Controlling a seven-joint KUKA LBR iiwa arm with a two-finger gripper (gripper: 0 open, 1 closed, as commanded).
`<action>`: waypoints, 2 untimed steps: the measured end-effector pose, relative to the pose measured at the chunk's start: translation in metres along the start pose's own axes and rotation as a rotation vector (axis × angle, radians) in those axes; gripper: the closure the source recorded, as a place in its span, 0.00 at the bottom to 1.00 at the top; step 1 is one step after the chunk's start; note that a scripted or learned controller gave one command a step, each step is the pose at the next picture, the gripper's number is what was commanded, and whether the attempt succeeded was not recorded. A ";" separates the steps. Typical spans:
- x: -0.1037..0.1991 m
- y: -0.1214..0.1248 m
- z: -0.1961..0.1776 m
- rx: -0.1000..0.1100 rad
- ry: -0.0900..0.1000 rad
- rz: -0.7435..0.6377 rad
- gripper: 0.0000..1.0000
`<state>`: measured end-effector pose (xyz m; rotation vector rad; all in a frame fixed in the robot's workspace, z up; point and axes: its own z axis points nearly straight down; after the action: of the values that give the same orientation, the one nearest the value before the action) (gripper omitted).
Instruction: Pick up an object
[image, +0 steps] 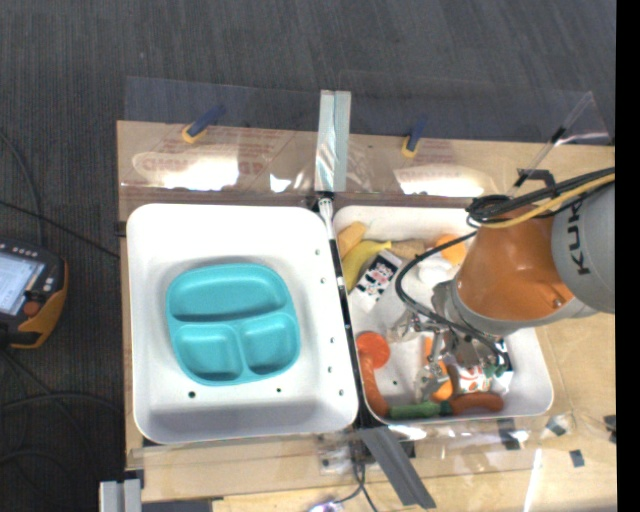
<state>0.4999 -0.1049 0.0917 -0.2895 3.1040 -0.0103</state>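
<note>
A turquoise three-compartment plastic tray (233, 322) is seen in the glossy white left bin (150, 250). In the white right bin (535, 375), a yellow banana (352, 252), a white card patterned with black and red marks (376, 275), an orange-red round piece (373, 347), a green stick-shaped item (414, 410) and a reddish-brown sausage-shaped item (478, 403) are seen. The arm's wrist band (510, 275) is coloured orange, the bench (590, 350) pale tan wood.

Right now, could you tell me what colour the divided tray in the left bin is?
Teal tray, camera view.
</note>
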 end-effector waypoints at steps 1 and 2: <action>0.000 0.008 0.000 0.003 -0.001 0.016 0.00; 0.000 0.009 -0.009 0.002 0.004 0.016 1.00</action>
<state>0.4978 -0.0961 0.1010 -0.2657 3.1101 -0.0132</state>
